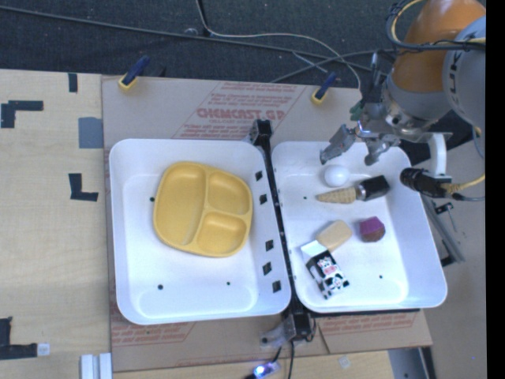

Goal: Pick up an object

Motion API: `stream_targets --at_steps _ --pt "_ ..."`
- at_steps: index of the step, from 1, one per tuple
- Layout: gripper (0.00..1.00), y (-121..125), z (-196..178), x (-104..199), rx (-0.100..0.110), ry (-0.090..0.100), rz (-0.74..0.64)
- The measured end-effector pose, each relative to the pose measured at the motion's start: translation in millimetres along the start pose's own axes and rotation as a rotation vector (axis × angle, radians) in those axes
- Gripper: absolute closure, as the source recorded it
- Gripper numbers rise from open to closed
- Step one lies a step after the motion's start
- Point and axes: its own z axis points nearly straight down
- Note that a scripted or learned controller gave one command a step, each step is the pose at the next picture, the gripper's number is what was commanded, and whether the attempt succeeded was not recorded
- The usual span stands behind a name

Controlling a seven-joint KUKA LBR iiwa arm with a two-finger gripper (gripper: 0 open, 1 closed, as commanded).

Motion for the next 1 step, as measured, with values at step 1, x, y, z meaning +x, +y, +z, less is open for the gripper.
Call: stream_targets --at_steps 1 --pt "0.00 2.3 -7.6 0.3 -0.013 -0.002 -0.003"
